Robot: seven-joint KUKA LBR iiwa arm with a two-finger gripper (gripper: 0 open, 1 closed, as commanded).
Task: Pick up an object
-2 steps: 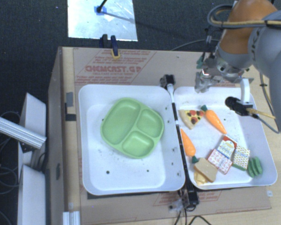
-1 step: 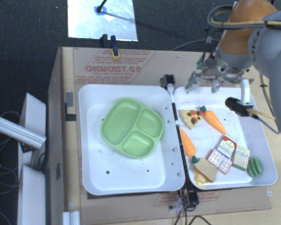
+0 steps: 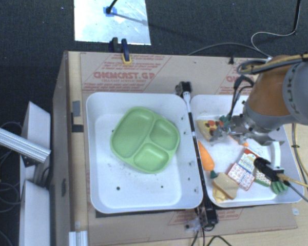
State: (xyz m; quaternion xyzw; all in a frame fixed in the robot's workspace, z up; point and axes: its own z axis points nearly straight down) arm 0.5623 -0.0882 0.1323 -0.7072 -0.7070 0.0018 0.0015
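I am reaching in from three o'clock, and my claw (image 3: pixel 227 128) is hanging over the upper half of the right bin (image 3: pixel 215 102), pointing toward nine o'clock. I cannot tell whether the claw is open or closed; the wrist is hiding that end of it, and I am seeing nothing gripped in it.

I am taking the pale wedge (image 3: pixel 209 128), the one with red, green and dark spots, as the object to go for, since it is lying nearest. It is sitting just beside the claw at nine o'clock, close against the bin's nine o'clock wall. Whether the claw tip is touching it or hanging just above it, I cannot tell. Its long axis seems to be running roughly from eleven o'clock to five o'clock, so I am judging that a grip across its narrow width would suit better than one along its length.

The carrot (image 3: pixel 207 158) is lying at about seven o'clock from the claw, near but apart from the wedge, with its own length running from eleven to five. The patterned card (image 3: pixel 242 171) and the bread piece (image 3: pixel 225 187) are lying farther off toward six o'clock. The green plate (image 3: pixel 145 139) is sitting in the left bin (image 3: pixel 118 188), well apart at nine o'clock, across the divider.
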